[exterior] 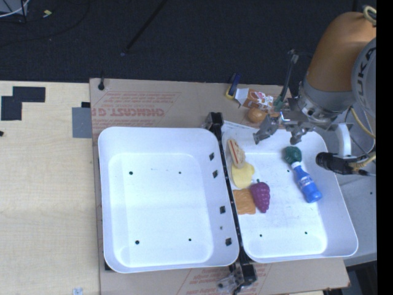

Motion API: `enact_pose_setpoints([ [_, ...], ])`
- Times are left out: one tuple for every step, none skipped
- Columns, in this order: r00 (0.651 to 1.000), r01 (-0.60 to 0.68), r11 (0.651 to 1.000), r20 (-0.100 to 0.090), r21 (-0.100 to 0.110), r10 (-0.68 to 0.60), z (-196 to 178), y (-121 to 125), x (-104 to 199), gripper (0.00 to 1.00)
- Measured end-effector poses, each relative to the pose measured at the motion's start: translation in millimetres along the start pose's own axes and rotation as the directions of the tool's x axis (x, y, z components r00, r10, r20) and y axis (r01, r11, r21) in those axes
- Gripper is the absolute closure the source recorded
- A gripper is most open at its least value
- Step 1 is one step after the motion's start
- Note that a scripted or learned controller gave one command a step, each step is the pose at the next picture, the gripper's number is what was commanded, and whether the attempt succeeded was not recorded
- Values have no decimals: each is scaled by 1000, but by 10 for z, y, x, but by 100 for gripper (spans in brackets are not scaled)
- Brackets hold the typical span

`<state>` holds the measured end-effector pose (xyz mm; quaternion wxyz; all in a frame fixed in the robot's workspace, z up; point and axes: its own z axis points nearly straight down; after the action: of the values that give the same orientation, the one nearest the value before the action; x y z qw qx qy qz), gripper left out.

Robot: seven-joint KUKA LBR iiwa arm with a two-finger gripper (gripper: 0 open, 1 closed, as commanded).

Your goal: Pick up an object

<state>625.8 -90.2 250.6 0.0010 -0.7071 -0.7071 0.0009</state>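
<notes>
Gripper hovers over the right bin's far edge, fingers apart, holding nothing. Blue bottle lies just beside and nearer; grapes and other toy food cluster by the divider. Approach step, I judge; next: descend onto one object.

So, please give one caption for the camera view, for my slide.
KUKA arm's gripper above right bin holding toy food and a blue bottle.
</notes>
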Motion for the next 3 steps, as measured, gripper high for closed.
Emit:
enact_pose_setpoints([
  [1000, 3, 1000, -2, 7, -3, 681, -29, 488, 0],
  [1000, -7, 1000, 2, 10, 7, 1533, -347, -360, 0],
  [1000, -3, 1000, 0, -6, 3, 1615, -718, -397, 0],
])
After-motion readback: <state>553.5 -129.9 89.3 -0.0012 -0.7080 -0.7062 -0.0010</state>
